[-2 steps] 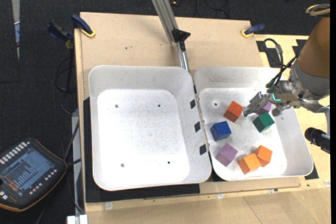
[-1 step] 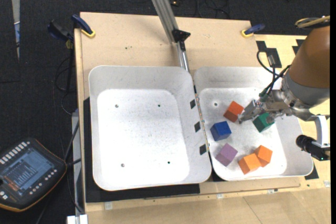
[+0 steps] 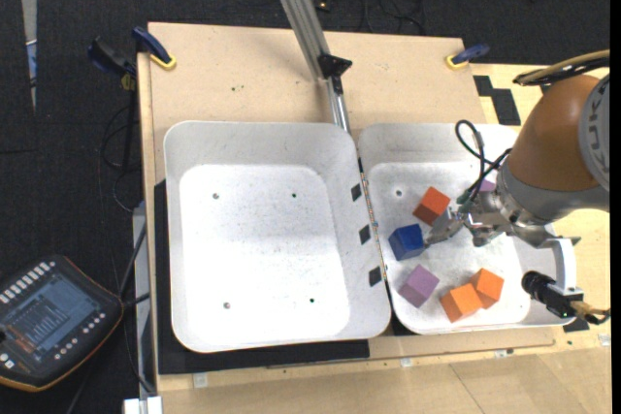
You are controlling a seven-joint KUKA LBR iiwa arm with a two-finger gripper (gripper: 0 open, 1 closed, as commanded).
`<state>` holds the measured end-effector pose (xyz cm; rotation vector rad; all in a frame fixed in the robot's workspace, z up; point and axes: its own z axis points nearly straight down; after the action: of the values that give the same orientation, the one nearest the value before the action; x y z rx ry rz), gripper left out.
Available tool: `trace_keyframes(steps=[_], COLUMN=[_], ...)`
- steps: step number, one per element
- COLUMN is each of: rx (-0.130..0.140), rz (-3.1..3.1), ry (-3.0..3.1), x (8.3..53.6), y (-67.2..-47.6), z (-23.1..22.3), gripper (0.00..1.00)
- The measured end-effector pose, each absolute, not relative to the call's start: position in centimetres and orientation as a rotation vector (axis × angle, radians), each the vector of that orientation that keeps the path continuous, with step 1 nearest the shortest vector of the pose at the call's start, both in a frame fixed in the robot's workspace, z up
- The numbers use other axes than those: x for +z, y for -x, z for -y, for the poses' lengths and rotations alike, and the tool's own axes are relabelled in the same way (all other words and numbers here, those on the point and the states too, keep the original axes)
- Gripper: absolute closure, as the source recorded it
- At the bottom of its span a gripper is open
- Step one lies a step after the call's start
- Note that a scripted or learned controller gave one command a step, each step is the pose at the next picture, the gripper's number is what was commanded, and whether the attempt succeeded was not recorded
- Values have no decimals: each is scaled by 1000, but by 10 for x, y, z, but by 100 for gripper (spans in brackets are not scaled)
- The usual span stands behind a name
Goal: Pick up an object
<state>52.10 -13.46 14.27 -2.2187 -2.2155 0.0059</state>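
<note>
Five small blocks sit in the right bin, and the tool hangs low beside the blue block, maybe to grab it; its grip I cannot tell.

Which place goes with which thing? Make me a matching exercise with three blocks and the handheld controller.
Things:
1. blue block
2. purple block
3. reddish block
4. handheld controller

Places:
A. off the bench, at the view's lower left
B. right bin, highest in the view of all the blocks
C. right bin, just left of the tool
D. right bin, right below the blue block in the view

Pairs: 1-C, 2-D, 3-B, 4-A.
</note>
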Motion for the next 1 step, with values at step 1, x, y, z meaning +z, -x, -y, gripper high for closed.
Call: trace_keyframes(steps=[1], rx=[-17], rz=[2234], ry=[2229], x=[120], y=[-527], z=[135], gripper=[0])
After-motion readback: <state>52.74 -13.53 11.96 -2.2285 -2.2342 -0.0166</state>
